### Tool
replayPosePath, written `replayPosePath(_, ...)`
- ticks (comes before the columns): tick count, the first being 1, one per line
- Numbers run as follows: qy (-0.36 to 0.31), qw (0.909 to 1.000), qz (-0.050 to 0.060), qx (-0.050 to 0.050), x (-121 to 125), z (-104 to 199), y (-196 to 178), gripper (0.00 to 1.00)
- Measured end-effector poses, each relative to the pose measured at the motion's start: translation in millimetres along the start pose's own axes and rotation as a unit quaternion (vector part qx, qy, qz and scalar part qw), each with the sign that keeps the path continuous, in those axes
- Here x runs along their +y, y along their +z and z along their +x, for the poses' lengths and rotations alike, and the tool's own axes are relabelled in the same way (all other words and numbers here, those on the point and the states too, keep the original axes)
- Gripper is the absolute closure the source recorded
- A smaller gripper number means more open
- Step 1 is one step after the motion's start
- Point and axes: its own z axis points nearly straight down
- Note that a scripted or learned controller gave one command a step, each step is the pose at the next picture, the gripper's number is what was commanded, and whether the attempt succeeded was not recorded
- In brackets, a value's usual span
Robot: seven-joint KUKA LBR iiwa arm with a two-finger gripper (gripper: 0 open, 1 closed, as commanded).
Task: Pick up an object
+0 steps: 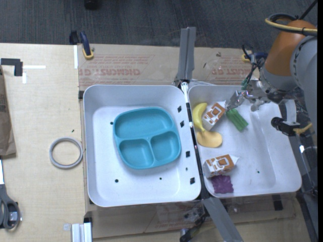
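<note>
A: Where are we on the pick?

B: We are early. Nothing is lifted yet. Our arm [295, 59] reaches in from the right, and its jaws sit low at the far side of the right bin [275, 178], by the far end of the green block [236, 119].

A: Do the jaws have it?

B: We cannot tell. The gripper [237, 101] is small and blurred here, so whether the jaws are spread or pressed together is not clear to us, and we see nothing plainly pinched between them.

A: What can we choose from?

B: We count 6 things in the right bin, all lying on its floor. The banana [198, 116] curves along the left wall. A carton [214, 114] lies just beside it, touching or nearly touching the green block. An orange-yellow piece [210, 139] sits near the banana's near end. Nearer still, a 2nd carton [221, 164] rests against a purple lump [222, 184].

A: And the left bin?

B: We have 1 blue tray [147, 137] there with 3 compartments. A ring [66, 152] lies on the worktop [38, 115], far left.

A: So what is left?

B: We judge almost everything: close on the block or the carton, get a firm hold, then raise it off the bin floor.
</note>
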Motion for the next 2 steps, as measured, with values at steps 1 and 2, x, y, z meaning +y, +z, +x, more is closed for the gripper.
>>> replayPosePath(1, -0.218, 0.9759, -0.008, -0.002, -25.1, 23.3, 7.7, 0.00)
replayPosePath(2, -0.216, 0.9763, -0.008, -0.002, -24.9, 21.7, -2.4, 1.00)
